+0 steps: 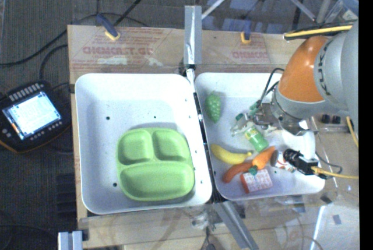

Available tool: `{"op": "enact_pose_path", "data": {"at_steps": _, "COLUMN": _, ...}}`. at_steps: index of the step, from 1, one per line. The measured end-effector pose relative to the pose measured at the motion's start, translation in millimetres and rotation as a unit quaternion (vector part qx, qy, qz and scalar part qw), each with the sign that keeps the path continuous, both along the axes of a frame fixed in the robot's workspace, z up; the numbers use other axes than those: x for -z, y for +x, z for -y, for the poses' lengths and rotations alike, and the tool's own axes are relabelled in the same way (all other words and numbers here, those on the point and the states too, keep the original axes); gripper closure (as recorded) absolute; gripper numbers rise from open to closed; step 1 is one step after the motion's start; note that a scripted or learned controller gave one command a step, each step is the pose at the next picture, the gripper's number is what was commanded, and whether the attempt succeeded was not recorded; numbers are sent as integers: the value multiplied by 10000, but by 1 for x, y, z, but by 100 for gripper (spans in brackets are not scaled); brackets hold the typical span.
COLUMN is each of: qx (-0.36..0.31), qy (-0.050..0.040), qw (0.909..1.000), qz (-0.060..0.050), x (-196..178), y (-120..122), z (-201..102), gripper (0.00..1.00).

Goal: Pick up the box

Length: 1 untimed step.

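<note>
The box is small and red-pink with a pale label. It lies flat near the front edge of the right bin, just below an orange carrot. My gripper hangs over the middle of the right bin, above and behind the box, with the carrot between them. Directly under the gripper sits a small green bottle. Nothing of the box is covered by the arm.
A yellow banana lies left of the carrot, and a green bunch of grapes sits by the bin's left wall. The left bin holds a green divided plate. A control pendant rests off the bench at left.
</note>
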<state>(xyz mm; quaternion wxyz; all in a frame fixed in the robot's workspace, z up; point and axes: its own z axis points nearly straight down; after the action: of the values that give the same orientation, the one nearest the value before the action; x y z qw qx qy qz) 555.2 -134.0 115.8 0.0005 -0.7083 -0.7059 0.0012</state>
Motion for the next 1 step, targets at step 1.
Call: {"op": "enact_pose_path", "data": {"at_steps": 1, "qx": -2791, "qy": 17, "qw": 9603, "qz": 2, "x": -37, "y": -27, "z": -24, "gripper": 0}}
